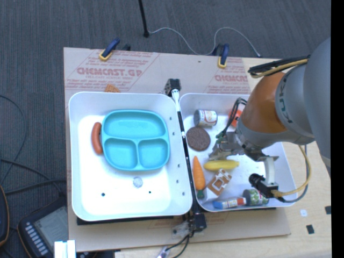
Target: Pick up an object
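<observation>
Banana [221, 165] lies in the right bin [287, 168], right under the pincer [222, 147], which hangs low over it; whether its tips touch the fruit, or how wide they stand, I cannot tell. Carrot [199, 173] lies to its left, brown cookie [198, 138] beside.

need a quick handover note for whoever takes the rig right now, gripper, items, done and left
Gripper: low in the right bin, just above the banana; finger state can't be read.
Right bin: can, brown round cookie, carrot, waffle-like square, marker.
Left bin: blue divided tray, sausage beside it.
Done: arm placed over the banana.
Left: grasp and lift; nothing visibly held.
</observation>
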`<control>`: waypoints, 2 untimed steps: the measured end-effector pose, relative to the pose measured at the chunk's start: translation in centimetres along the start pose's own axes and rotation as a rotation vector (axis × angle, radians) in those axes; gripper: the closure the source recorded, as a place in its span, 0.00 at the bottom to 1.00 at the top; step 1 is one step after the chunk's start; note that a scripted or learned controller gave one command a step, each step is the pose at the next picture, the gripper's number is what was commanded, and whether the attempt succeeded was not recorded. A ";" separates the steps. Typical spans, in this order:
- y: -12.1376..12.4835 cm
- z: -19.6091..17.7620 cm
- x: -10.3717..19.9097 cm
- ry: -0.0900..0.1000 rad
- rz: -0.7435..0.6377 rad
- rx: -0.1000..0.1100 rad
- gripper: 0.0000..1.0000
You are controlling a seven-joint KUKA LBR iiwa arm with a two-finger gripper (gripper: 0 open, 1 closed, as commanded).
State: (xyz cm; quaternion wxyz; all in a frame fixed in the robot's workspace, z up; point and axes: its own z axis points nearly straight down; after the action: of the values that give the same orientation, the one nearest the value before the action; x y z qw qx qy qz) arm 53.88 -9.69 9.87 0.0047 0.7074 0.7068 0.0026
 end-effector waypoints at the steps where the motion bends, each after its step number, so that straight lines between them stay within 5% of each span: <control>1: 0.0 0.0 0.0 0.000 0.000 0.001 0.00; 2: 0.0 -0.9 0.0 0.000 0.000 0.001 1.00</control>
State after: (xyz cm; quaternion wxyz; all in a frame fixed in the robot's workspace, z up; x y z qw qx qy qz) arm 53.86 -9.67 10.78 0.0041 0.7073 0.7069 0.0023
